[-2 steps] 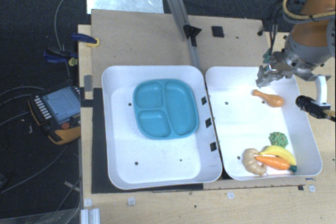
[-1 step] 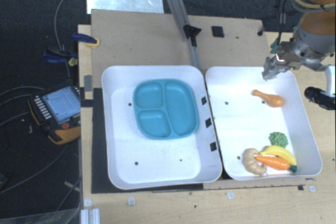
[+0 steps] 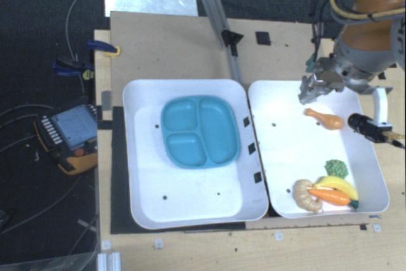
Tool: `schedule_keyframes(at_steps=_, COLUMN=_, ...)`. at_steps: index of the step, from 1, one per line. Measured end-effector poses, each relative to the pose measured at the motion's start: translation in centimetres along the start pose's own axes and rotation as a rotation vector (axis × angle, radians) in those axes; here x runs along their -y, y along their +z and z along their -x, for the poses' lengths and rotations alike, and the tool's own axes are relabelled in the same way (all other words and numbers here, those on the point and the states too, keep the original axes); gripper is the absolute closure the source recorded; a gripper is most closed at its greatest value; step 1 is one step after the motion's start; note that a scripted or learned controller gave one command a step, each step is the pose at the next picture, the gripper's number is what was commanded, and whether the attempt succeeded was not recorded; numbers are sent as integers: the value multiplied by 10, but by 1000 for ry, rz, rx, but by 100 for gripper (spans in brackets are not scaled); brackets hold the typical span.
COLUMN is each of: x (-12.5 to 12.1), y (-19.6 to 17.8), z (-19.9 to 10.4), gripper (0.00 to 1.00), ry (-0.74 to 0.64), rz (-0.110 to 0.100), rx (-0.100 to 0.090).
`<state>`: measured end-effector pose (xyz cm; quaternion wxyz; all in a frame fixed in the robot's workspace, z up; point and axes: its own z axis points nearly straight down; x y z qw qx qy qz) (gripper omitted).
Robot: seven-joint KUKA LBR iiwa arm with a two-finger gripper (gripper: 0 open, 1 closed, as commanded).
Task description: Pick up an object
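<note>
Hovering at upper right, the tool is poised beside a drumstick; its grip cannot be told.

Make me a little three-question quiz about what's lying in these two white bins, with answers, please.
1. Where does the blue divided plate lie?
A. In the left bin
B. In the right bin
C. On the bare bench

2. How many compartments does the plate have?
A. Two
B. Three
C. Five

3. How does the chicken drumstick lie?
A. Alone on the right bin's floor
B. On the plate
C. Piled under the banana

Answers: 1 A, the plate sits inside the left bin. 2 B, two ridges split it into three wells. 3 A, it lies by itself in the right bin, apart from the banana, carrot and broccoli heaped in the near corner.
</note>
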<state>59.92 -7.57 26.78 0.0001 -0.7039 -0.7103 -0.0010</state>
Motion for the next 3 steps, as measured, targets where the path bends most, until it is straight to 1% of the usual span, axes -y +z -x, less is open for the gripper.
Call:
schedule_keyframes(at_steps=1, x=16, y=0, z=-53, gripper=100, ry=0, rz=-1, rx=1)
schedule_keyframes(at_steps=2, x=29, y=21, z=-108, gripper=100, ry=-1, rz=-2, rx=0)
schedule_keyframes(at_steps=3, x=41, y=21, z=-158, gripper=100, ry=-1, rz=-2, rx=-1)
